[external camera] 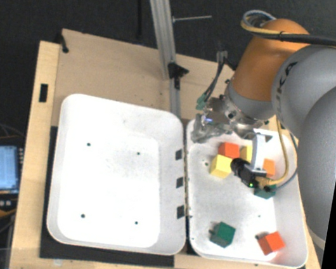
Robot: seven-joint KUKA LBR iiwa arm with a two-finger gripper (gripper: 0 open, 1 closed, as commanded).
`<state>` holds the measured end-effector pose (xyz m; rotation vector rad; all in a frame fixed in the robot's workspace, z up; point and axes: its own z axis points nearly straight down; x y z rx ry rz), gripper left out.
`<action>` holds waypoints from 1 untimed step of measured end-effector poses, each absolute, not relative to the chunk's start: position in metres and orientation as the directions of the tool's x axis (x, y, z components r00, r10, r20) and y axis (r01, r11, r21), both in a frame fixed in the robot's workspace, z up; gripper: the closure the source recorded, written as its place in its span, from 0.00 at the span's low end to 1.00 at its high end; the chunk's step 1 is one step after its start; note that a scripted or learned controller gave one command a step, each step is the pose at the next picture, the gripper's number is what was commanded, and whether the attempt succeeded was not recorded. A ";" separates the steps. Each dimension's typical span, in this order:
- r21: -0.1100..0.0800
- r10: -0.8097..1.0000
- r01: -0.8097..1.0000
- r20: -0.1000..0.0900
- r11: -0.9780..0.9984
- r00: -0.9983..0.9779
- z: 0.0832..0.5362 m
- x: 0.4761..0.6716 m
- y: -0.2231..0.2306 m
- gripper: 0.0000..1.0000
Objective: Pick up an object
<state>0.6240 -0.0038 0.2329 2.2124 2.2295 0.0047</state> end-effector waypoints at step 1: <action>0.002 1.000 1.000 0.000 0.007 -0.007 0.225 0.641 0.048 1.00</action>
